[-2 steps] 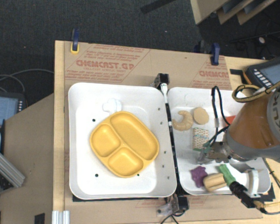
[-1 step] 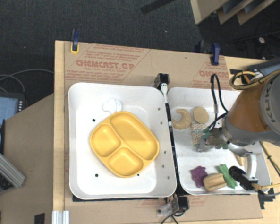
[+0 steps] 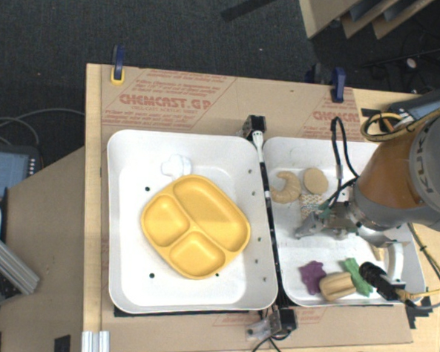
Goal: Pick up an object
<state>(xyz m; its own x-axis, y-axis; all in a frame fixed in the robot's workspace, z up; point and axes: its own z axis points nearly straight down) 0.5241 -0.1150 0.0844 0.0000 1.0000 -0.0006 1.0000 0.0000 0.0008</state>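
Hand (image 3: 318, 225) sits low in right bin (image 3: 294, 247), center-right of frame. It's seen from above under the wrist, so I can't tell whether it's apart or together, and nothing is visibly clamped.

Likely target is the speckled piece (image 3: 310, 205), just above the hand and touching or nearly touching it. It's small and looks light, probably soft or a toy, and not fragile. It's partly hidden, so the shape is unclear. Best hold is probably across its narrow width from straight above.

Other candidates in the same bin:
- Croissant (image 3: 284, 187), up-left of the hand. Curved and light; take it across the middle of the arc.
- Bun (image 3: 315, 180), beside the croissant. Rounded, so it may slip out.
- Purple piece (image 3: 312, 274), roll (image 3: 335, 286) and green piece (image 3: 354, 275), lower in the frame. They're bunched and touching, so a single one is hard to pinch.

Crowding: the croissant, bun and speckled piece sit close together, so a closing grip could nudge the neighbours. The bin wall at left is near the croissant.

Left bin (image 3: 131, 173) holds a yellow divided plate (image 3: 195, 226), stiff, wide and hard to pinch except at the rim, plus a white scrap (image 3: 176, 164) up-left of it. Both are well apart from the hand.
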